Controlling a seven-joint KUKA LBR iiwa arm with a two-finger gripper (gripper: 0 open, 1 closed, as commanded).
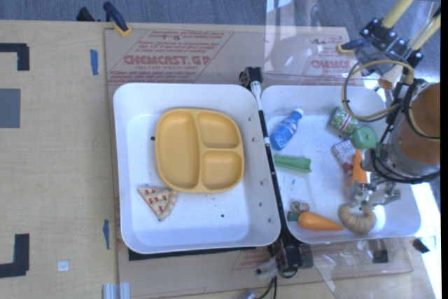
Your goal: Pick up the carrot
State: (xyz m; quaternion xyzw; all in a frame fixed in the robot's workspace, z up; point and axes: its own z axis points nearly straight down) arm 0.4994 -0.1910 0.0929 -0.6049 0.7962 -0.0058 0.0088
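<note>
The carrot (319,222) is orange with a green stub at its left end. It lies flat near the front edge of the right bin (406,224). My gripper (364,197) hangs low over the right side of that bin, to the right of the carrot and a little behind it. It is just above a tan ring-shaped bread piece (357,219) that lies against the carrot's right tip. Nothing shows held in the gripper.
In the right bin: a blue bottle (286,129), a green stalk (292,164), a green can (342,121), a green lid (364,137), a small packet (343,150), an orange stick (358,167). The left bin (129,150) holds a yellow divided plate (199,149) and a pizza slice (159,201).
</note>
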